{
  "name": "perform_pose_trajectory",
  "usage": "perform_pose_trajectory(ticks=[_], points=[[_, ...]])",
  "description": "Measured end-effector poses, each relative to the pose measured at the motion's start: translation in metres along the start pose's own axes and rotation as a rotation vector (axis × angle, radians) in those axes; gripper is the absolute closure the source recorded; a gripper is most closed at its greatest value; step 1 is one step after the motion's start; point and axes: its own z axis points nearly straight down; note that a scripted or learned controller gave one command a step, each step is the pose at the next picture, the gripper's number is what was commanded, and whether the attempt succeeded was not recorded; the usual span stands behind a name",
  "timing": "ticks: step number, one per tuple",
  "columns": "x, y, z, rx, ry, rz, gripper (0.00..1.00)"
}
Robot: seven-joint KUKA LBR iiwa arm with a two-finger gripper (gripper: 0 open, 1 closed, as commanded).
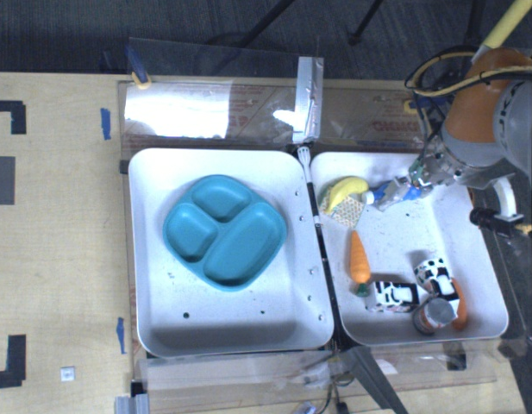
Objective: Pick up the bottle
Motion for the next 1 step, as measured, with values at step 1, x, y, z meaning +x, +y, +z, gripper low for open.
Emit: perform_pose_trajectory(ticks=[1], points=[[-0.0011,0.001,-0.0097,-0.002,-0.003,-0.002,1.0]])
